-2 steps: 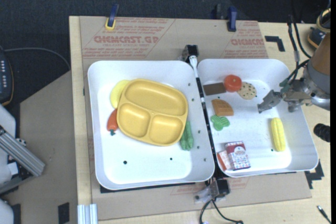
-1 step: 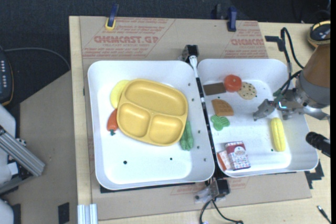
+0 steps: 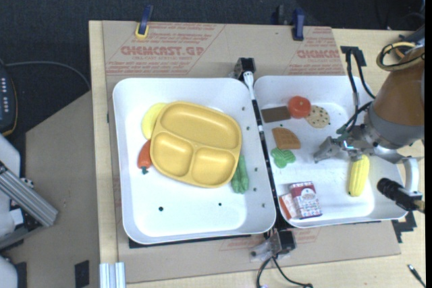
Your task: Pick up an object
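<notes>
The right bin (image 3: 337, 84) holds several small items. A red tomato (image 3: 299, 105), a speckled cookie (image 3: 318, 117) and a brown block (image 3: 275, 114) lie at its back. A tan bread slice (image 3: 286, 138) and a green leafy piece (image 3: 282, 157) sit near the left wall. A yellow corn cob (image 3: 358, 174) and a red-and-white carton (image 3: 304, 200) lie toward the front. My gripper (image 3: 332, 148) hangs low over the bin's middle, just left of and above the corn and right of the bread slice. Nothing is visibly in its grasp.
The left bin (image 3: 135, 212) carries a yellow divided plate (image 3: 196, 143), with a yellow piece (image 3: 152, 119) and a red-orange pepper (image 3: 144, 155) at its left and a green piece (image 3: 239, 177) at its right. A black divider (image 3: 260, 138) separates the bins. Cables (image 3: 358, 77) trail by the arm.
</notes>
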Controlling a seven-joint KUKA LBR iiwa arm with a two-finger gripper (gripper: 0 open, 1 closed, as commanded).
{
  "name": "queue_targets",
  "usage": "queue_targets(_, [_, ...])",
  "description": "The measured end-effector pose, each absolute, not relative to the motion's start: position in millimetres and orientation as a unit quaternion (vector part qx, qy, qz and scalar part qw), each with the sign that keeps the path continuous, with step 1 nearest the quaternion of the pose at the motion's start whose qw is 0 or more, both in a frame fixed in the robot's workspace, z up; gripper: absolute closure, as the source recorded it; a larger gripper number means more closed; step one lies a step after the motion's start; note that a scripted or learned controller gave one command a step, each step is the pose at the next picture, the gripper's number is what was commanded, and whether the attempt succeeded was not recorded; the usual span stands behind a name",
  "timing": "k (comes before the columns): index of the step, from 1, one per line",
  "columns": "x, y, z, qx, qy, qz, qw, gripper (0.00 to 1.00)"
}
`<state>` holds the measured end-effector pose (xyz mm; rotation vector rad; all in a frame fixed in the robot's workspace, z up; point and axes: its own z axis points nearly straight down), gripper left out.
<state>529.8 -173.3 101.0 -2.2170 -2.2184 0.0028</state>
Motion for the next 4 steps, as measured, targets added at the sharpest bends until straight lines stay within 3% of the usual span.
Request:
queue_targets(1, [529.5,-172,83,-0.707,-0.707,0.0008,0.002,0.0])
queue_targets(2, [530.1,-173,95,-0.707,-0.707,0.0,0.0,1.0])
queue_targets(4, [537.2,-175,220,-0.707,-0.707,-0.0017,-0.004,1.0])
